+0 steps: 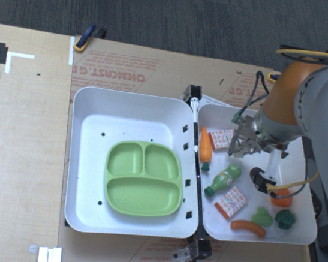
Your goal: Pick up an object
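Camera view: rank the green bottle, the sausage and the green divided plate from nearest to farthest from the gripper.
1. Green bottle, just below the gripper in the right bin.
2. Sausage, near that bin's bottom edge.
3. Green divided plate, in the left bin.

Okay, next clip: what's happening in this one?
A KUKA arm reaches in from the right, its hand low over the right bin, near a small printed packet, an orange carrot and a green bottle. I see nothing between its fingers. The left bin holds a green divided plate.
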Controlling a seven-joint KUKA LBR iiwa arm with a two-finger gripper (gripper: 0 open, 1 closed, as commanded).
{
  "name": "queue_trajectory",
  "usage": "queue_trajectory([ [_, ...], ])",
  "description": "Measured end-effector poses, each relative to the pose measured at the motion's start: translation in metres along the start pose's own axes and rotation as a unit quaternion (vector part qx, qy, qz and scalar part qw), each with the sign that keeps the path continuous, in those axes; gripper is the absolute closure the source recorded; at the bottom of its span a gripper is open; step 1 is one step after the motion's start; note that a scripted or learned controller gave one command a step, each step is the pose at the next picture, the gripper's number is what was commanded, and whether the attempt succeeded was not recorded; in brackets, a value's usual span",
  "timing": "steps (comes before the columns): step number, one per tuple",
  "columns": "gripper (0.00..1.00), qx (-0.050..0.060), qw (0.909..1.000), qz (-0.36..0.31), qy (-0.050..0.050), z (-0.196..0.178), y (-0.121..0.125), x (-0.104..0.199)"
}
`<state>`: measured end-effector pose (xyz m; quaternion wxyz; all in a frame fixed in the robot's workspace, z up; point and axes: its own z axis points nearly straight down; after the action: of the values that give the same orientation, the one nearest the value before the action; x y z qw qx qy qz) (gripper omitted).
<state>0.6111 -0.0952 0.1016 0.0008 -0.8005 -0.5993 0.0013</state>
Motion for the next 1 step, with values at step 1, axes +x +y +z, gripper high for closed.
queue_trajectory([
  [1, 0.00, 0.000, 1.0000, 0.000, 0.000, 0.0000, 0.0000, 0.0000],
])
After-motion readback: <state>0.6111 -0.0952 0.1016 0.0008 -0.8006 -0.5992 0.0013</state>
